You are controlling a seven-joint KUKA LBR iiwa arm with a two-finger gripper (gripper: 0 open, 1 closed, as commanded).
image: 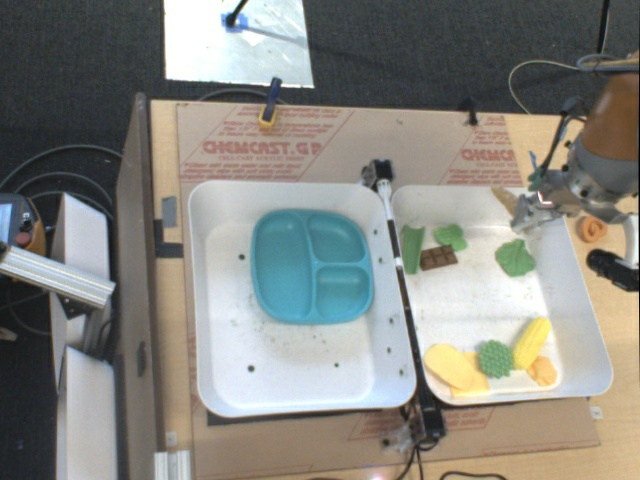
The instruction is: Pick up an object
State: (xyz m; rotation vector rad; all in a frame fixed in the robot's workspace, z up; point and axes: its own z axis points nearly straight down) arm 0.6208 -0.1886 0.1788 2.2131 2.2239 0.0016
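Two shallow white plastic bins sit side by side on the table (150, 268), which is lined with printed cardboard. The left bin (215, 368) holds a smooth teal plate (310, 266) with rounded corners and three moulded compartments. The right bin (580, 348) holds small toy foods: a thin green strip (410, 249) beside the dividing wall, a green leafy piece (450, 236), a brown ridged chocolate block (438, 259), a crinkled green lettuce leaf (516, 258), a smooth yellow wedge (452, 366), a knobbly green broccoli (494, 358), a yellow corn cob (531, 340) and a small orange piece (543, 371). The arm is cut off at the right edge; its gripper (528, 208) hangs over the right bin's far right corner, above the lettuce leaf. It is blurred and small, so whether it is parted or closed cannot be told, and nothing is visibly held.
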